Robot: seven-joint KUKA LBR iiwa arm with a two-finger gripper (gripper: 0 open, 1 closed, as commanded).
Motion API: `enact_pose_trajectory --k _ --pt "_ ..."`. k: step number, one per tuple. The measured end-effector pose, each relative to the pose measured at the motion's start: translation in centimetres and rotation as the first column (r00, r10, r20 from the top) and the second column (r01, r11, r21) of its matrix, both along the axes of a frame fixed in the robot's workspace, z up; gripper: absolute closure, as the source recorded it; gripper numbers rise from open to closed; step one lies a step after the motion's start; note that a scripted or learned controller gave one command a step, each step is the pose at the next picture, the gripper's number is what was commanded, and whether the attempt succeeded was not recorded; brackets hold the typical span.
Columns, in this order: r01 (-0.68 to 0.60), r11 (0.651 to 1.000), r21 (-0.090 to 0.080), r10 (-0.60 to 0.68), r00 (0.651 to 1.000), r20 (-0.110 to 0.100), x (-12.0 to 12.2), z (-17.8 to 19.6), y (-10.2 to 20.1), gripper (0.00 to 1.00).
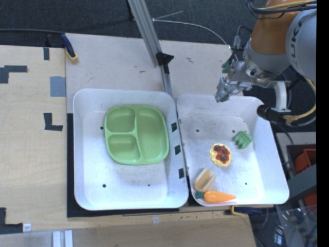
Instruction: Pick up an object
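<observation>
Carrot (pixel 219 196) orange, tapered, smooth | pizza (pixel 221 155) round, flat | tool (pixel 224 93) over bin rim (pixel 247 100); state unclear

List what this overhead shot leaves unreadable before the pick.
- Gripper: camera view, small and dark over the right bin's far rim; finger state unreadable.
- Carrot and bun: whether they touch is unclear from this slant.
- Green toy: too small to identify.

Green divided plate (pixel 136 135) in left bin (pixel 85 189); blue-yellow clamp (pixel 69 48) on bench (pixel 31 133) far-left.
</observation>
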State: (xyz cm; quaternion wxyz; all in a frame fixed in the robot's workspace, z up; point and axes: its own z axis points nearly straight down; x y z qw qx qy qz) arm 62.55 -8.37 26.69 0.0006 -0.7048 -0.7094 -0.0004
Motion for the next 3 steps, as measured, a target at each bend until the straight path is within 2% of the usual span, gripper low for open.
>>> enact_pose_trajectory --k 1,3 --pt "0.001 1.0 0.0 -0.001 1.0 -0.004 -1.7 -1.5 5.0 1.0" --pt "-0.001 1.0 0.0 0.001 1.0 -0.004 -2.8 -4.2 17.0 1.0"
